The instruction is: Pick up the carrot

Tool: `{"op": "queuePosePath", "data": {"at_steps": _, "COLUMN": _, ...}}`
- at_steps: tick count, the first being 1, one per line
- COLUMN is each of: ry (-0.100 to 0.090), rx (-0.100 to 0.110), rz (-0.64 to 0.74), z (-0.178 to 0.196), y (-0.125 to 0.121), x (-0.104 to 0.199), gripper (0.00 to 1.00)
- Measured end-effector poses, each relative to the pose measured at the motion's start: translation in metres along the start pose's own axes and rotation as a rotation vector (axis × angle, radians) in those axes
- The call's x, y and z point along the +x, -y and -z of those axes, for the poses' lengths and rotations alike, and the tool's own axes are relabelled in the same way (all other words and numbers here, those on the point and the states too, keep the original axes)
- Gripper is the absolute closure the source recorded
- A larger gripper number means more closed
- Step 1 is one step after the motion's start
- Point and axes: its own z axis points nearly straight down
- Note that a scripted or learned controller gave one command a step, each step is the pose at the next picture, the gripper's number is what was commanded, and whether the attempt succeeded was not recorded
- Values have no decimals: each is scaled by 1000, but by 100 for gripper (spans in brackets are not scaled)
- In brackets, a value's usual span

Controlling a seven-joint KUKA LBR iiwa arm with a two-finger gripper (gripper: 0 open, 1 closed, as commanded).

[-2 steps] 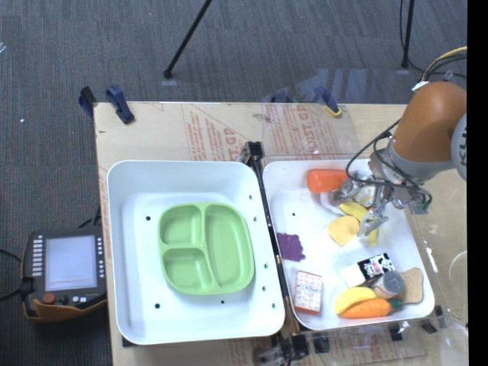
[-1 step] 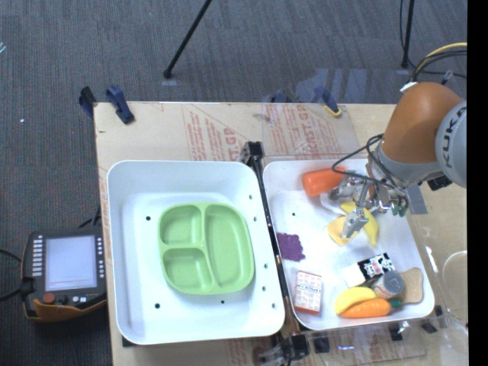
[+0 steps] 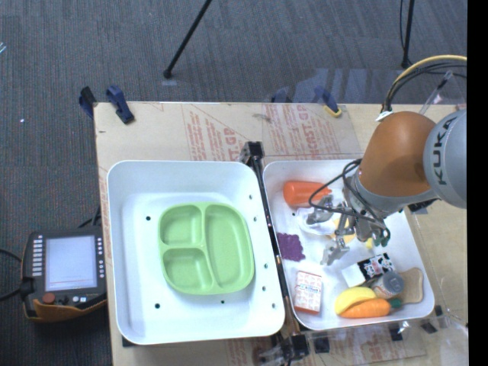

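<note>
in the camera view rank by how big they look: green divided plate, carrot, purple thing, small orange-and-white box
1. green divided plate, by far the largest
2. carrot
3. small orange-and-white box, close to the carrot, so that order is unsure
4. purple thing, smallest

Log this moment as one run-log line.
gripper: over right bin, nothing visibly held | carrot: near edge, beside banana | green tray: left bin

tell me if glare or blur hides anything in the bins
Camera view: light is even and soft, so the white right bin looks bright but not blown out; the carrot is sharp enough to place; the pincer is small and murky against clutter, its state unreadable.
</note>
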Motion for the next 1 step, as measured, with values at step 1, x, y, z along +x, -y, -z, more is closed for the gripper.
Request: {"op": "queuePosePath", "data": {"at_steps": 1, "ry": 3, "rx": 1, "rz": -175, "z": 1, "y": 34, "x": -25, "gripper": 0}}
